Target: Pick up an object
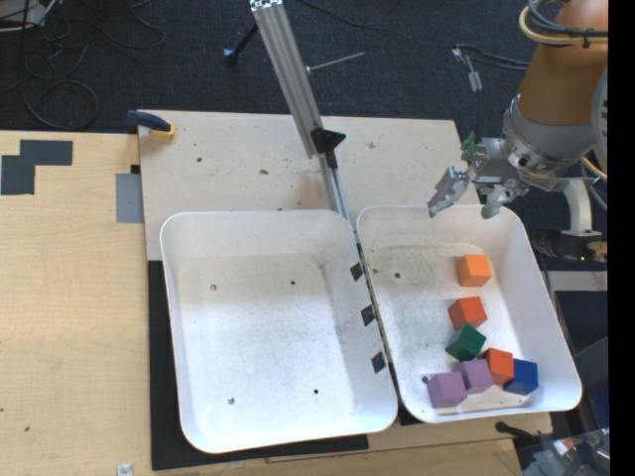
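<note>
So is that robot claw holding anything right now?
No, nothing is held. The gripper hangs above the far edge of the right bin, its jaws spread with nothing between them; the blocks lie nearer the front.

Lighting was even and moderately bright from overhead, with no hard shadows. The left white bin [263, 330] and right white bin [417, 266] appeared near overexposed, their rims washed out. The dark floor [397, 28] beyond the bench was underexposed, cables barely legible. Focus was soft throughout, with fine detail smeared. No marked edge distortion was observed.
</note>
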You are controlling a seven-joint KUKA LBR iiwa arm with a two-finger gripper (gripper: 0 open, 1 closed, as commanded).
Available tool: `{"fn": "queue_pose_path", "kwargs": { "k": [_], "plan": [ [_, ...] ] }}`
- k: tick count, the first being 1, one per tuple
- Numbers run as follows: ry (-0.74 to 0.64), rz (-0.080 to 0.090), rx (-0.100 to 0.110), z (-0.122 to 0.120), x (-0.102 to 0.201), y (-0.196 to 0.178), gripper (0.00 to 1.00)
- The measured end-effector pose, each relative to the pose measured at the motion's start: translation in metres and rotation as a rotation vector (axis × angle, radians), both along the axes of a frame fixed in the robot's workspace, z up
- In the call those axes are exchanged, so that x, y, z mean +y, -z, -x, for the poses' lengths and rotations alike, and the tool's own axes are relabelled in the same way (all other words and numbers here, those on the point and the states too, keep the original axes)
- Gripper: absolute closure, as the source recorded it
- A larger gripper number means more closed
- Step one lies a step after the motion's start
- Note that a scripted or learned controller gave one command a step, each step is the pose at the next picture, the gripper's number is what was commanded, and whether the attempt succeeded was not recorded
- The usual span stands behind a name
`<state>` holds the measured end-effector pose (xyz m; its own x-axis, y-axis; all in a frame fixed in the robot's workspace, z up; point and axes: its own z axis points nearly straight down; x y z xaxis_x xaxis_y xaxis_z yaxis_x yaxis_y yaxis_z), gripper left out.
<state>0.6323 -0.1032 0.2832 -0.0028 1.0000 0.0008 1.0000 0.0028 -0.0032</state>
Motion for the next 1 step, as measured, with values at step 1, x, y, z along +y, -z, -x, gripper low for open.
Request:
{"fn": "queue_pose_path", "kwargs": {
  "k": [1],
  "plan": [
    [0.000,0.000,0.000,0.0000,-0.0002,0.0000,0.00]
  ]
}}
